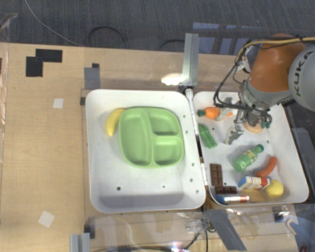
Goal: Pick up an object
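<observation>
My gripper [245, 126] hangs low over the back of the right bin [296, 156], under the grey and orange wrist [270, 70]. Just to its left lies an orange carrot-like toy [212, 112]. A pale round piece [257, 126] lies partly hidden beneath the gripper. Below it are a green bottle [247, 159] and a flat green item [207, 136]. Nothing shows as lifted off the bin floor.
The right bin's front holds a red-orange sausage [267, 167], a yellow lemon [274, 189], a small box [253, 182], a brown chocolate bar [216, 175] and a red marker [231, 198]. In the left bin [142, 193] are a green divided plate [149, 136] and a banana [113, 121].
</observation>
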Robot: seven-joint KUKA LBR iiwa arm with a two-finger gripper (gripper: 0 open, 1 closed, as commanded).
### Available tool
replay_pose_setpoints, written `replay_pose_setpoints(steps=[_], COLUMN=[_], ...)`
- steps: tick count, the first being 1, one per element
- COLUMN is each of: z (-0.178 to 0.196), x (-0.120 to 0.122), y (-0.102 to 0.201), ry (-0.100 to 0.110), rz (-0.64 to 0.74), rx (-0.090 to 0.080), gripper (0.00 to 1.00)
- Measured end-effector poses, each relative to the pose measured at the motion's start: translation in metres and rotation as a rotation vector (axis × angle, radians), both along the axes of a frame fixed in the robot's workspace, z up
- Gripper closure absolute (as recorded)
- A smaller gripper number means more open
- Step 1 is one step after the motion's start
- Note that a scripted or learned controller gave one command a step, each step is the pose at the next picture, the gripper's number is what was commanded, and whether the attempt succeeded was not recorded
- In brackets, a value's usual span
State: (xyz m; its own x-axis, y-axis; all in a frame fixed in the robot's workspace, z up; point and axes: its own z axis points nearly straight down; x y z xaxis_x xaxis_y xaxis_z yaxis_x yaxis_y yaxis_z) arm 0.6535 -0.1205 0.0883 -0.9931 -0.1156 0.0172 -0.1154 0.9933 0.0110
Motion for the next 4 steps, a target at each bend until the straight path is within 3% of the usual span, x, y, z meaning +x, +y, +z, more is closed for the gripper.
replay_pose_setpoints(steps=[1,2,3,4], z=[0.002,0.002,0.013,0.115], x=[-0.059,-0.077,-0.072,-0.004], y=[0.028,-0.003,-0.001,-0.062], ry=[-0.033,-0.038,-0.051,-0.031], rz=[0.011,0.102,0.105,0.325], rx=[-0.008,-0.007,-0.007,-0.007], gripper=[0.00,0.00,1.00,1.00])
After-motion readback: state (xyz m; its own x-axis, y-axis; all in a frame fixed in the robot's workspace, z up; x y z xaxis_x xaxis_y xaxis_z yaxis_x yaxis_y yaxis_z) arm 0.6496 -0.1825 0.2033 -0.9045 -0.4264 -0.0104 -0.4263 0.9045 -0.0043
